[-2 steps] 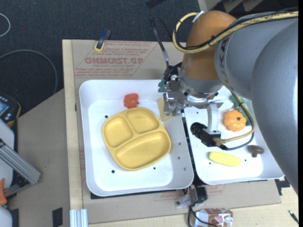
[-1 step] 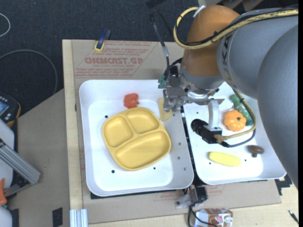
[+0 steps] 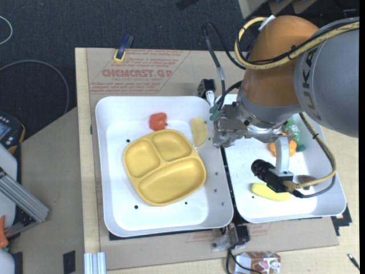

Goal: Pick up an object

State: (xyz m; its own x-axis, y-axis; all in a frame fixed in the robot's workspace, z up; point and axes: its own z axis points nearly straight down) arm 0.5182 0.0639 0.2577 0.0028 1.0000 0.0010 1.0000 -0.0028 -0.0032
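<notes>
Left bin (image 3: 111, 170): yellow divided tray (image 3: 164, 165) in the middle, small red object (image 3: 158, 120) just above it, pale yellow piece (image 3: 199, 132) at its upper right. Arm (image 3: 285, 61) over the bins' divider; hand (image 3: 231, 124) state, can't tell. Right bin (image 3: 325, 201): banana (image 3: 270, 192), orange object (image 3: 283, 148).

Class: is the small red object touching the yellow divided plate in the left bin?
Apart. The camera view shows white bin floor between the red object and the plate.

The arm (image 3: 285, 67) hangs over the right bin (image 3: 328, 201); a yellow tray (image 3: 164, 167) lies in the left bin (image 3: 114, 210)
</notes>
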